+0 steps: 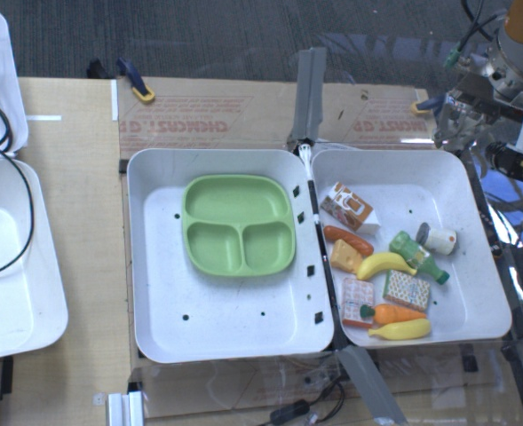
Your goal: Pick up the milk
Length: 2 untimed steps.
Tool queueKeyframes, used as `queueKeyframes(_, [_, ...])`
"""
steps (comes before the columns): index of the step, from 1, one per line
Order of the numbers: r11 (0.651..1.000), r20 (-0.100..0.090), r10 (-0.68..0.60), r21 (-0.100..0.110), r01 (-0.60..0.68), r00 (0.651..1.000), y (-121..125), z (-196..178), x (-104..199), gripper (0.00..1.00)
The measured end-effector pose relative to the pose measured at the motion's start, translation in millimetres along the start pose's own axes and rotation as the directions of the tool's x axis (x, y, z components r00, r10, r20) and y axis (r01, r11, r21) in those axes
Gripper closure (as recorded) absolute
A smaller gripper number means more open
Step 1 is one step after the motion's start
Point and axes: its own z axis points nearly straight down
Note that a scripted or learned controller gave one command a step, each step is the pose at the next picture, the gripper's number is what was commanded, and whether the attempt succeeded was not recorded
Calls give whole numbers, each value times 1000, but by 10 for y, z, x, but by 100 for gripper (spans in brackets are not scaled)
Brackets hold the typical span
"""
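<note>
Two shallow white plastic bins: the left bin (154, 264) holds one smooth green three-compartment tray (239, 224), the right bin (474, 256) a cluster of toy foods, including the milk (346, 207), a small brown-and-white carton lying at its far left; gripper (461, 118) state cannot be told.

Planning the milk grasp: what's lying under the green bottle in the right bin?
The green bottle lies partly over the banana and touches the patterned box. What its body covers underneath cannot be seen.
</note>
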Motion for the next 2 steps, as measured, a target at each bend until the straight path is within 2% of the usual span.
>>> queueKeyframes(1, [998, 0, 62, 2, -62, 998, -744, 331, 87, 100])
queueKeyframes(2, [998, 0, 63, 1, -63, 998, -744, 330, 86, 0])
